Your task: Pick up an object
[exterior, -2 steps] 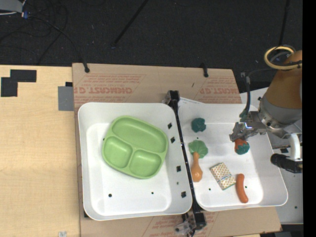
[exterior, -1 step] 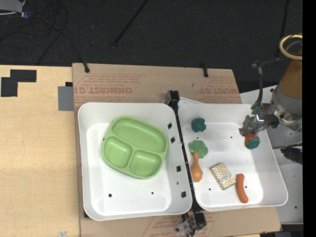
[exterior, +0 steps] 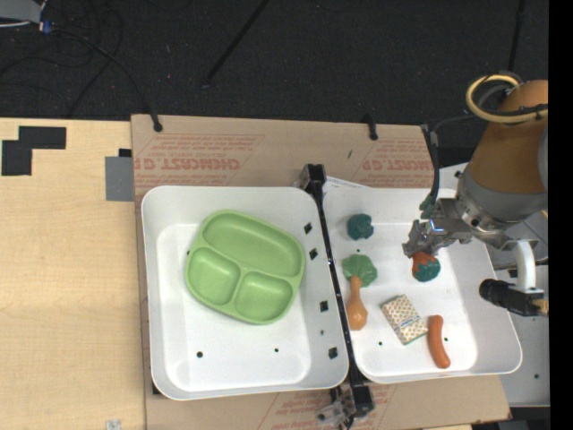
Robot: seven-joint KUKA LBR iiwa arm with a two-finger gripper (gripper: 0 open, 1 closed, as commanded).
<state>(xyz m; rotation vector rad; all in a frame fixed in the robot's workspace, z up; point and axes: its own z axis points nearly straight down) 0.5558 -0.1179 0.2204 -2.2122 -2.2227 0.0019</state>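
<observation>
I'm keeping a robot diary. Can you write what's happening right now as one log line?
step: reaching | gripper: over right bin, just above teal-and-orange toy | holding: nothing seen | left bin: green plate

My worktop (exterior: 63,267) is pale wood. A printed cardboard sheet (exterior: 269,155) lies flat on it, and on that sheet sit my two shallow white bins, the left bin (exterior: 170,365) touching the right bin (exterior: 483,361) side by side.

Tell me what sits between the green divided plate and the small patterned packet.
In the camera view, between the green divided plate and patterned packet runs the bins' black divider, then a broccoli-like toy.
</observation>
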